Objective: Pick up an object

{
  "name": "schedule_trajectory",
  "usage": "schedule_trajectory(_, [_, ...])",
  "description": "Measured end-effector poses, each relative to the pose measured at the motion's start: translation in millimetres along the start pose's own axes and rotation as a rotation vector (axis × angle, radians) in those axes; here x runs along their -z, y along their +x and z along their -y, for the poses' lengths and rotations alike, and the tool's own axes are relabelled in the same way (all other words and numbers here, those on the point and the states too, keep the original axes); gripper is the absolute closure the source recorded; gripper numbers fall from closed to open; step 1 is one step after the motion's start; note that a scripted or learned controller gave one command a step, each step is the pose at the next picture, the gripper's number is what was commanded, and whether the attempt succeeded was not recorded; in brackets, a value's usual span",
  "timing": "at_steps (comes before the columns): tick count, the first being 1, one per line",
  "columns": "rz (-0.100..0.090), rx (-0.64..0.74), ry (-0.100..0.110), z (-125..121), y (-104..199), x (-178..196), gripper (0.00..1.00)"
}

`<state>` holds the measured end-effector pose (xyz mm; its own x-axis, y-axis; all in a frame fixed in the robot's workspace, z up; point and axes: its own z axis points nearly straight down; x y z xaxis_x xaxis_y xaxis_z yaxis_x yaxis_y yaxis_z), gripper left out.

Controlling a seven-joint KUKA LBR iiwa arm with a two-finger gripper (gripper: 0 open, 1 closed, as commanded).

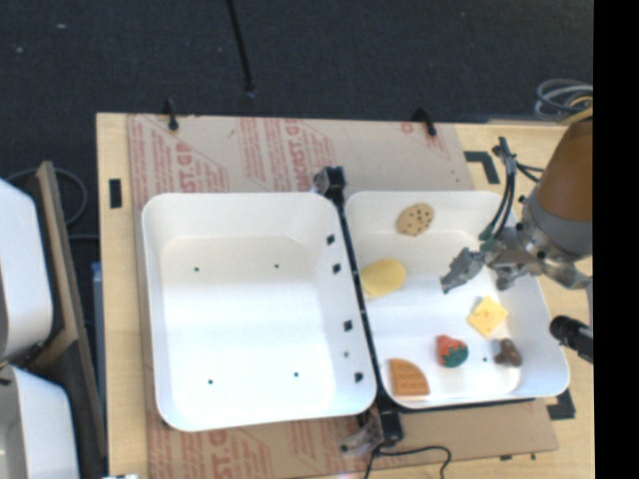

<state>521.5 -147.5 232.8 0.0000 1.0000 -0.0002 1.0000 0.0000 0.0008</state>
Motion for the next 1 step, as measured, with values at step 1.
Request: schedule_trajectory(1, [0.001, 0.000, -0.002, -0.3, -0.6, 10.7, 1.00])
